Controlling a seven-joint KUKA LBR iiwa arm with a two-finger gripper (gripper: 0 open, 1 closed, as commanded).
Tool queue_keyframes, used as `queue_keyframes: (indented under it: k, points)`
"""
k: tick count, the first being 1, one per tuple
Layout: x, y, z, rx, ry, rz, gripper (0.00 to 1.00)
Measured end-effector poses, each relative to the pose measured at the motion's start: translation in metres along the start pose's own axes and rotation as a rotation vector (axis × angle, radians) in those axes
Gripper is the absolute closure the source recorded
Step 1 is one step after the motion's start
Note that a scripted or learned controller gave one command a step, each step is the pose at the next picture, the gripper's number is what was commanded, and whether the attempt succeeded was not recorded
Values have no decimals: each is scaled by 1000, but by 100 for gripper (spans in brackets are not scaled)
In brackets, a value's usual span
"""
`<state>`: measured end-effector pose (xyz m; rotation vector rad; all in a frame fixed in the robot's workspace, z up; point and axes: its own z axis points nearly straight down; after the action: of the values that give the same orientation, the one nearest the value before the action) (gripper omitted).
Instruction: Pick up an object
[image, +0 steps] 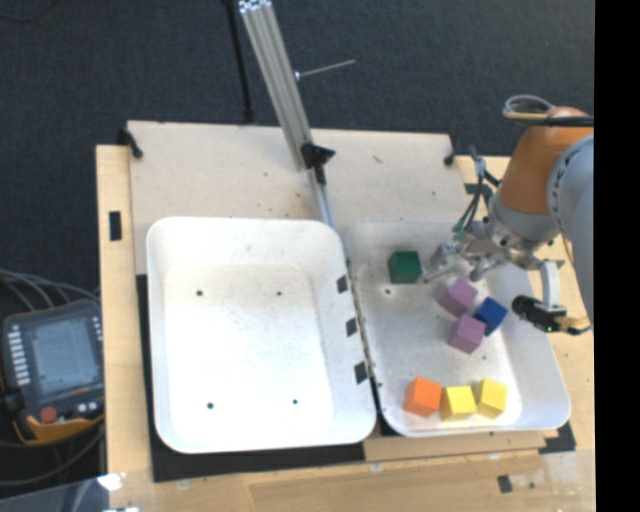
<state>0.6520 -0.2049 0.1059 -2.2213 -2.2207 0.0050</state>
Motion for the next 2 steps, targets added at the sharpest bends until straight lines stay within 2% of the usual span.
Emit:
queue_keyframes:
  k: [1,2]
  points:
    - [-1,3,-16,-10,-2,1,100]
    - [-5,8,-61,-10,-1,0,100]
